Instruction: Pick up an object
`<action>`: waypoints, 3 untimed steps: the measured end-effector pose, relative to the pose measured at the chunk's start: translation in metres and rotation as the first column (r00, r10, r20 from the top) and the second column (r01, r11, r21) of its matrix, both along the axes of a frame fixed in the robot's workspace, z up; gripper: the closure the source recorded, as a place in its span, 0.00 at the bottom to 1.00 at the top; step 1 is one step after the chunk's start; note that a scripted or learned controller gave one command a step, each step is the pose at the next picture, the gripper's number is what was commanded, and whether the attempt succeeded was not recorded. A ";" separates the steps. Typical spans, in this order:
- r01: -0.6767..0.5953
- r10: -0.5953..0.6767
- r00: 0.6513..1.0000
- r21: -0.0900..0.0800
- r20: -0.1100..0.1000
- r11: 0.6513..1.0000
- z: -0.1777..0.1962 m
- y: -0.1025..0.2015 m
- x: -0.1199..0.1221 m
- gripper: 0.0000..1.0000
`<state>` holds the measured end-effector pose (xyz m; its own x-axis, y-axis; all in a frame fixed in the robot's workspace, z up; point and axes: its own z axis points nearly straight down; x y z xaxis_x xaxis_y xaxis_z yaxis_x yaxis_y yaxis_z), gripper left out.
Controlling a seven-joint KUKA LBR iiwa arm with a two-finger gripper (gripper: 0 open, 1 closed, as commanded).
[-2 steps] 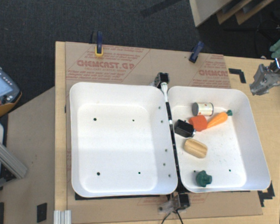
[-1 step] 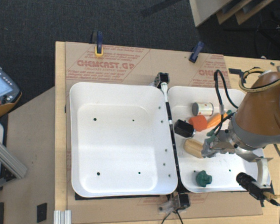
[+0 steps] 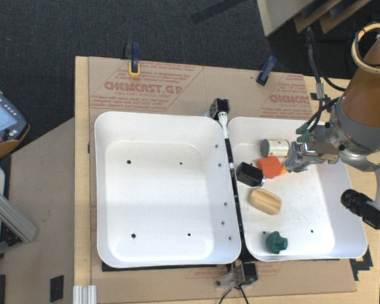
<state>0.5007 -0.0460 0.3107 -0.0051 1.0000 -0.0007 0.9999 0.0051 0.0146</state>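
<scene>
Far off to my gripper's left lies the left bin (image 3: pixel 156 191), its bare floor of no use to me for this job. Everything worth taking sits in the right bin (image 3: pixel 319 241), the one I am reaching into.

Nearer, just left of my gripper (image 3: pixel 296 159), a black block (image 3: pixel 250 174) lies close to the divider between the bins. An orange block (image 3: pixel 272 166) rests against its right side, so close to my gripper that it seems to touch or sit just under the tips. It looks like the piece I am aimed at, though I cannot tell whether I am clenched, released or grasping anything, as my wrist hides that.

A small cream cylinder (image 3: pixel 276 147) lies on its side just behind the orange block, also close to my gripper. Its round shape would likely roll if nudged. Nearer the camera from my gripper, a tan wooden piece (image 3: pixel 265 201) lies flat, and a green lump (image 3: pixel 275 241) sits well apart by the bin's front rim. Those two stand free, so I judge them easier picks than the crowded cluster.
</scene>
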 end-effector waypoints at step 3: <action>0.008 -0.008 0.999 -0.002 -0.033 1.000 0.043 0.068 -0.023 1.00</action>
<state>0.4774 0.0223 0.3539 0.0024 1.0000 -0.0023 0.9998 -0.0024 -0.0180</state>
